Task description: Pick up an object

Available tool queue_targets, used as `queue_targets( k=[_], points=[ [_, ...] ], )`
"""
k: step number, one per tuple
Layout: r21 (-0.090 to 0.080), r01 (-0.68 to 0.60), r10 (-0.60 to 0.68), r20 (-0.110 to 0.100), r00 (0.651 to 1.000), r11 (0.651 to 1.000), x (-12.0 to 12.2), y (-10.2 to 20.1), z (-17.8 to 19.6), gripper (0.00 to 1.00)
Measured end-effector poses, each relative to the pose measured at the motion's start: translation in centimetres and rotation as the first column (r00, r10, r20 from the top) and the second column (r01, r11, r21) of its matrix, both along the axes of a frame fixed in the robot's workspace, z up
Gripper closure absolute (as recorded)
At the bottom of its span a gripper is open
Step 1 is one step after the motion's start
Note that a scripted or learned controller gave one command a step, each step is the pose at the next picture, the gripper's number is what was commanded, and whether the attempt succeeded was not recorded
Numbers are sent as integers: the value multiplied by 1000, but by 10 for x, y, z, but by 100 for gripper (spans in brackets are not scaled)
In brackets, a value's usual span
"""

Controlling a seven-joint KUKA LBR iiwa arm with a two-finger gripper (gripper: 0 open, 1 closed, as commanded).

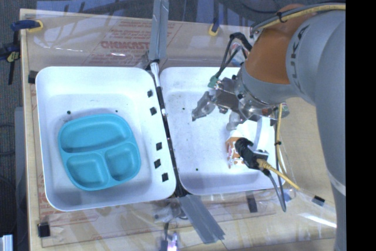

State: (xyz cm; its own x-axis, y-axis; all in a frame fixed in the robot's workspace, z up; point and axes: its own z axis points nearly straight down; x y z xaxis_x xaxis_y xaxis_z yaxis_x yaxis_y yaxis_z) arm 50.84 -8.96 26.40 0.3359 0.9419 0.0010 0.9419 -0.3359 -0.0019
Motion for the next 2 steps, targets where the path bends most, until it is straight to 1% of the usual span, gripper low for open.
queue_targets(
  k=[1, 2],
  points=[
    [1, -94, 94, -6, 996, 996, -3, -57, -136, 0],
    [-18, -124, 124, 11, 992, 992, -30, -17, -169, 0]
  ],
)
